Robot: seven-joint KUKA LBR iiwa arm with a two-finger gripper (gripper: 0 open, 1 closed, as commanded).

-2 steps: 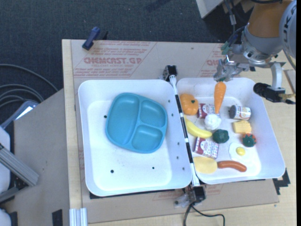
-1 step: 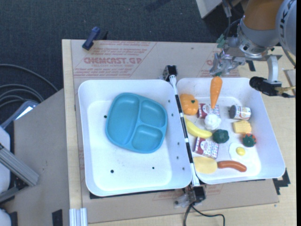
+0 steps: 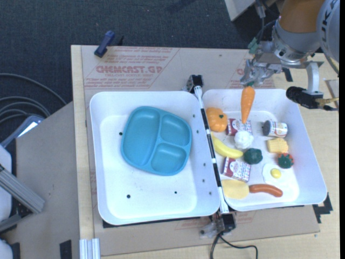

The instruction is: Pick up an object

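While the left bin (image 3: 102, 144) at frame centre carries a blue divided plate (image 3: 157, 141), the right bin (image 3: 310, 155) is crowded with toy food. My gripper (image 3: 252, 79), upper right, pinches the carrot (image 3: 247, 104) by its top, dangling. Risk: thin grip, so a swing could drop it.

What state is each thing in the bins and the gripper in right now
gripper: raised over the right bin's far edge, carrot hanging from its fingers.
carrot: lifted, upright, tip down.
blue plate: flat in the left bin.
banana: lying in the right bin.
sausage: lying near the front rim.
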